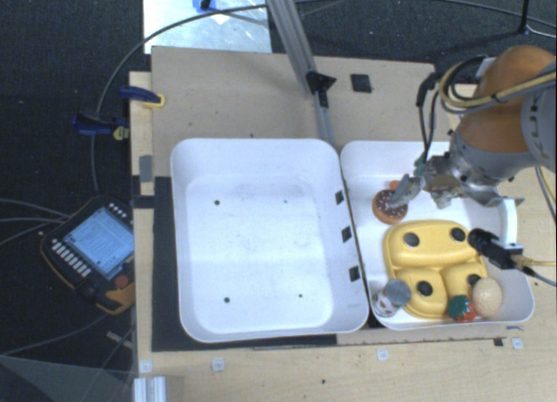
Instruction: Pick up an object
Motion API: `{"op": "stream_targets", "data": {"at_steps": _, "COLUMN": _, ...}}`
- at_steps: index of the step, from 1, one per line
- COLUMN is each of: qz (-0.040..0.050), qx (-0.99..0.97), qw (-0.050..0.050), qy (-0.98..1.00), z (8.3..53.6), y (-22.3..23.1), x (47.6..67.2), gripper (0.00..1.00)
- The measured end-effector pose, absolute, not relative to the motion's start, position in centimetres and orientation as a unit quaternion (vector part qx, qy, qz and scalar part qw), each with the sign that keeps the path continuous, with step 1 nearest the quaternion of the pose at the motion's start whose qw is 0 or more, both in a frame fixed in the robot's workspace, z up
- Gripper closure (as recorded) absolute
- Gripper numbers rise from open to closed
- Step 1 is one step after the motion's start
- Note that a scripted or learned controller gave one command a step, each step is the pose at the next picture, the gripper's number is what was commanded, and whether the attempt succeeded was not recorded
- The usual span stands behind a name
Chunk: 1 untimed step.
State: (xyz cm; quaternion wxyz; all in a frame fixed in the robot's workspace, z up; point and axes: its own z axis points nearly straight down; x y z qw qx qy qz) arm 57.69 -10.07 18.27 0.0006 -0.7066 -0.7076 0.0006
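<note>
My gripper [402, 193] reaches into the right bin [365, 165] from the right and hangs low over its back left part. A brown round object [386, 207] lies right under it, partly covered by the gripper tip. I cannot tell whether the gripper touches it. In front of it sits a big yellow block [431, 257] with black dots. A small grey piece [396, 292] lies at the bin's front left. A beige egg shape [487, 297] and a small green and red item [459, 307] rest at the front right.
The left bin [187, 244] stands beside the right one, their walls touching. A black part [493, 248] hangs off the arm over the yellow block's right edge. A slanted metal pole [296, 35] crosses the bench behind the bins. A teach pendant [91, 248] lies off the bench's left.
</note>
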Motion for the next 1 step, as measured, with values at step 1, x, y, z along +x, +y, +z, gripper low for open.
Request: {"op": "stream_targets", "data": {"at_steps": 1, "qz": 0.0009, "qx": -0.707, "qw": 0.001, "qy": -0.708, "z": 12.46, "y": -9.36, "x": 57.08, "gripper": 0.00}}
